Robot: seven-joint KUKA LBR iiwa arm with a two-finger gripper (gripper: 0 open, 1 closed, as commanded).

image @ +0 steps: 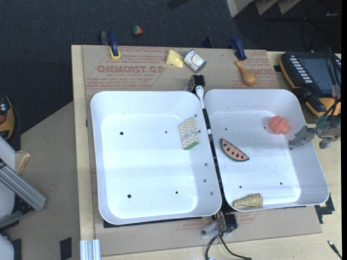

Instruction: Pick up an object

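Meanwhile, a robot gripper [301, 137] hangs over the right rim of the right bin [309, 169], just beside a pink object [278, 124] lying at centre right of the frame.

Whether it is spread or closed cannot be told from this slanted overhead angle, and nothing is seen in its grasp. The pink piece looks the likeliest target. A watermelon slice [233, 150] rests near the divide between the bins, a pale cone [248, 201] lies against the lower rim, and a patterned packet [188, 132] sits in the left bin [108, 161]. The risk from here is a miss. The rounded pink piece could roll off toward the bin wall if it is nudged off-centre, and a descent this close to the rim could catch the raised edge and shift the bin on the surface [135, 69].
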